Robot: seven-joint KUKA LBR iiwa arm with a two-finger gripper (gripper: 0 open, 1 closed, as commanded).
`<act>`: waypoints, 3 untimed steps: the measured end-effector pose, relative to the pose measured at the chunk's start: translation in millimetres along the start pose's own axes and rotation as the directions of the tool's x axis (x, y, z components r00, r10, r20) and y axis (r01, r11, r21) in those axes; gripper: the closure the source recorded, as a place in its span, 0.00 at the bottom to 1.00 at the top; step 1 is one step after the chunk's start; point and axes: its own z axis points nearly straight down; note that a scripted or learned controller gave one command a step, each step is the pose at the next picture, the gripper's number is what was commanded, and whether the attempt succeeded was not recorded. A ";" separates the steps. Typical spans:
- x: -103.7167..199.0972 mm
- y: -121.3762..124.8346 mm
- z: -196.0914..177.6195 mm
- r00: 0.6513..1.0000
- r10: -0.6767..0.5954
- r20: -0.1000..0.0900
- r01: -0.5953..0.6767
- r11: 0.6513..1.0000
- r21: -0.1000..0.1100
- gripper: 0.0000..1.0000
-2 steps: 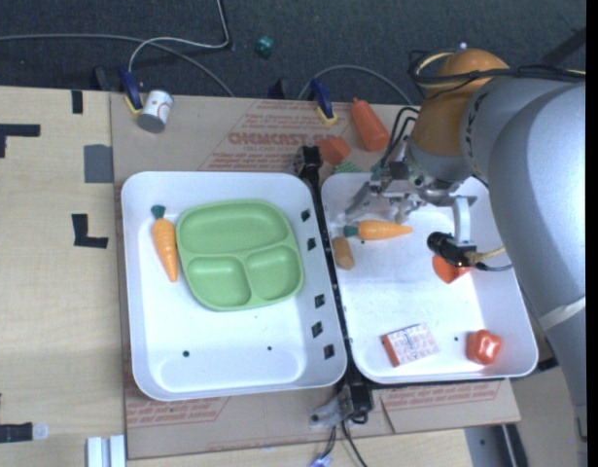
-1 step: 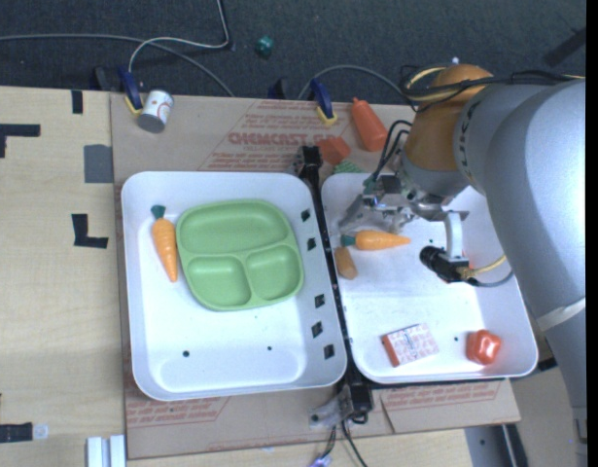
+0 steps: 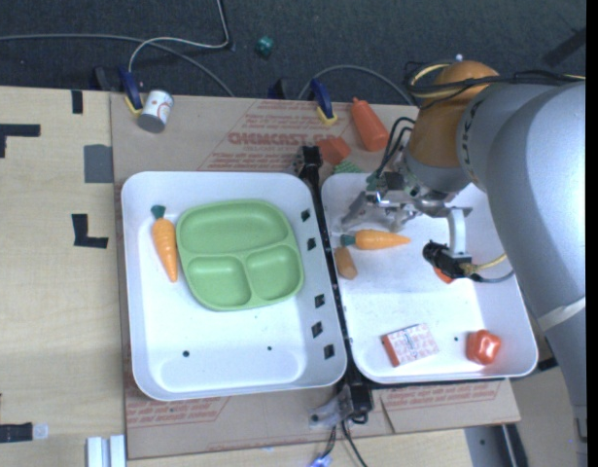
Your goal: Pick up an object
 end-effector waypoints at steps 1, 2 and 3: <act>0.5 -21.1 -0.5 1.000 0.001 0.003 -0.001 1.000 -0.002 0.00; -27.4 12.4 -0.4 1.000 0.000 0.002 0.000 1.000 -0.003 0.00; 5.8 -46.0 -0.6 1.000 0.001 0.001 -0.001 1.000 0.000 0.00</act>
